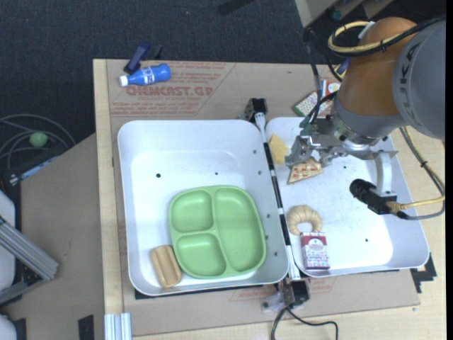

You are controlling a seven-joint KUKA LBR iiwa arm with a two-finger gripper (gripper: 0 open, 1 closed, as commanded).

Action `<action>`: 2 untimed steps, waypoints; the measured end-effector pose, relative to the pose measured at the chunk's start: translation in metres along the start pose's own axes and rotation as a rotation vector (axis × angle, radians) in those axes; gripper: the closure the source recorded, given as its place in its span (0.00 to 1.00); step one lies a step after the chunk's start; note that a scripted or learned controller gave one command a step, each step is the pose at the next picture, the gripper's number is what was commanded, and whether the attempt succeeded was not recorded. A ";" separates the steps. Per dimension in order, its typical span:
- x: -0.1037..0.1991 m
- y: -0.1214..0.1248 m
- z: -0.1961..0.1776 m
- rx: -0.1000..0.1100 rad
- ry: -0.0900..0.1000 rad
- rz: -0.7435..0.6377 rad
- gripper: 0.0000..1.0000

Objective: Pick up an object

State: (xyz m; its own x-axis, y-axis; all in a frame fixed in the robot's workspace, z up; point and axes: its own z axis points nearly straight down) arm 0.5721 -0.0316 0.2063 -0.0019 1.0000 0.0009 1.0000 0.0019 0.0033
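Note:
My gripper [308, 153] hangs over the far left part of the right bin [368, 257], the grey arm with its orange band coming in from the right. Directly under it lies a toy pizza slice [304, 171], touching or nearly touching the gripper's tip. A yellow cheese wedge [278, 149] sits just left of it by the bin's wall. Nearer the front are a croissant [304, 219] and a small red packet [315, 251].
The left bin [177, 154] holds a green divided plate [216, 231] and a tan bread piece [165, 265] at its front left corner. A blue bottle [145, 75] lies on the bench behind the bins. A patterned card [308, 103] lies behind the right bin.

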 end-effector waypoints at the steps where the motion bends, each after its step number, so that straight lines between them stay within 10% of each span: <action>1: 0.010 -0.015 -0.022 0.002 -0.001 0.001 1.00; 2: 0.026 -0.016 -0.039 0.001 -0.001 0.001 1.00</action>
